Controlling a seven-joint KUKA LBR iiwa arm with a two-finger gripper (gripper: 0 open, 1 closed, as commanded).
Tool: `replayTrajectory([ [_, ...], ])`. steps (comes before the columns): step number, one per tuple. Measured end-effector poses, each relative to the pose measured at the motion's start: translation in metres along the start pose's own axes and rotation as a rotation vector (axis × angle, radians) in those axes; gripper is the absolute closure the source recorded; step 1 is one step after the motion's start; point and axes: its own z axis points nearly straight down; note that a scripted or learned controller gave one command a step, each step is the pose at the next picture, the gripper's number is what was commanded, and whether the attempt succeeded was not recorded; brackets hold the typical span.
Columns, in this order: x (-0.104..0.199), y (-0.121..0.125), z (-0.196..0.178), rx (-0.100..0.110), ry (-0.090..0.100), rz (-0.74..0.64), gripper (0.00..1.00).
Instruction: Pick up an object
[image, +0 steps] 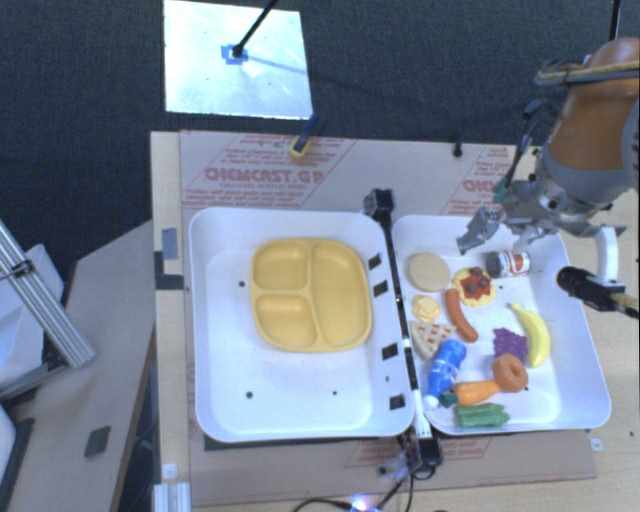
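Observation:
My gripper (502, 236) hangs over the far part of the right bin (585, 395). Its two fingers stand apart, open, with nothing between them. Just in front of it lies a small red and white can (510, 263). Further toy food is spread through that bin: a round tan cookie (429, 270), a spaghetti piece (474, 286), a sausage (461, 316), a banana (532, 333), purple grapes (509, 344), a donut (510, 372), a carrot (476, 392), a green cucumber (480, 416) and a blue bottle (445, 366).
The left bin (215, 380) holds a yellow divided plate (310, 293). A waffle wedge (432, 335) and a yellow chip (425, 307) lie near the divider between the bins. The arm comes in from the upper right.

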Motion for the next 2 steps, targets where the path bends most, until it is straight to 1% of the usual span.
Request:
replayTrajectory([
  [1,0.000,0.002,-0.006,-0.011,-0.001,-0.002,0.00],
  [2,-0.005,0.004,0.037,-0.008,-0.001,0.000,0.00],
])
